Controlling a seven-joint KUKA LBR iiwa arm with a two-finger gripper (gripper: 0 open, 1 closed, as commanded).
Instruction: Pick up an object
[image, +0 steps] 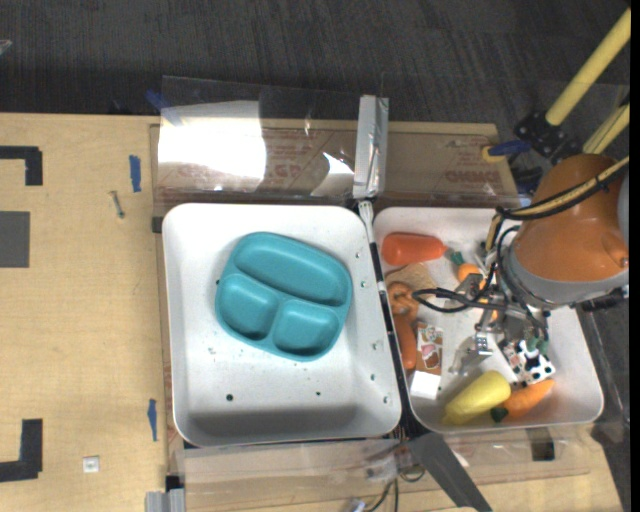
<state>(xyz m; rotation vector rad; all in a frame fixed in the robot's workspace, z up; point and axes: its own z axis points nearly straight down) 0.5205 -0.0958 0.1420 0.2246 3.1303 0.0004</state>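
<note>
Gripper (492, 335) low in right bin (585, 395), finger state impossible to tell amid clutter: yellow lemon (477, 396), orange carrot (412, 246), perhaps a cow toy (535, 366). Teal tray (283, 294) in left bin (200, 390).

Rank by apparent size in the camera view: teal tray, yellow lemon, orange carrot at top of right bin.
1. teal tray, by far the largest.
2-3. yellow lemon and orange carrot look about alike; too close to rank.
</note>
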